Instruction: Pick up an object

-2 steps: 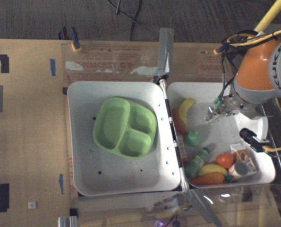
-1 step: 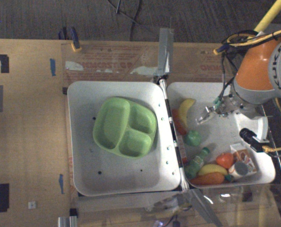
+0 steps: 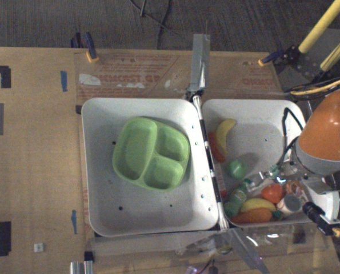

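The right bin (image 3: 255,131) is taken as the landmark. A clutter of small objects is seen heaped in its near corner: a yellow banana-like piece (image 3: 258,204), an orange-red piece (image 3: 253,216) just below and touching it, a red tomato-like piece (image 3: 272,193) beside them, and a green ball (image 3: 236,168) a little further up the bin. A second yellow banana (image 3: 224,131) lies toward the bin's far left, against the divider. No single target is named by the task, so any of these may serve.

The gripper (image 3: 282,178) is judged to sit low over the heap, beneath the orange-banded wrist (image 3: 327,131), though its exact outline is poorly resolved; whether its fingers are spread or closed cannot be told.

The main risk is posed by crowding: two touching pieces could be pinched together, or a rounded piece squeezed sideways out of the grasp. The bin's near wall could also be struck by a finger. The left bin (image 3: 101,170), holding a green divided plate (image 3: 152,153), is not involved.
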You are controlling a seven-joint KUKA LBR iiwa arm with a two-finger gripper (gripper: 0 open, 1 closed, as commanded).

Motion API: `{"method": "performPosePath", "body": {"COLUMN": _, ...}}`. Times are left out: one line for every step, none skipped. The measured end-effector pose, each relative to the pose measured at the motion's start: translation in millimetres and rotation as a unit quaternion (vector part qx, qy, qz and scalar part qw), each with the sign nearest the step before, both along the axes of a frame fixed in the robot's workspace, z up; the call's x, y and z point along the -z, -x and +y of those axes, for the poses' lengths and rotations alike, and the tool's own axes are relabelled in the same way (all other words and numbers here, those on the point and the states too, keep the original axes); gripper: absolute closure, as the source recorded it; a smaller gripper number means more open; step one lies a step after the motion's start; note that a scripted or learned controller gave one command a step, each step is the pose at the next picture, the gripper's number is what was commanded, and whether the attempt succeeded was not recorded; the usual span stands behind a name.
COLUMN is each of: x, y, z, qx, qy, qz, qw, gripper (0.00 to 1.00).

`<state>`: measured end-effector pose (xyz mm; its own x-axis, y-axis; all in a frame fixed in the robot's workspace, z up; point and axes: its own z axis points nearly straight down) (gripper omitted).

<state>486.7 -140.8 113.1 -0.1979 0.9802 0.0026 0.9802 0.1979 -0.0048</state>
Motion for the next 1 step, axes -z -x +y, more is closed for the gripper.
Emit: {"method": "performPosePath", "body": {"x": -7.3, "y": -0.9, "z": -1.9, "qx": 0.002, "qy": 0.0003, "qz": 0.0, "qw": 1.0, "gripper": 1.0}}
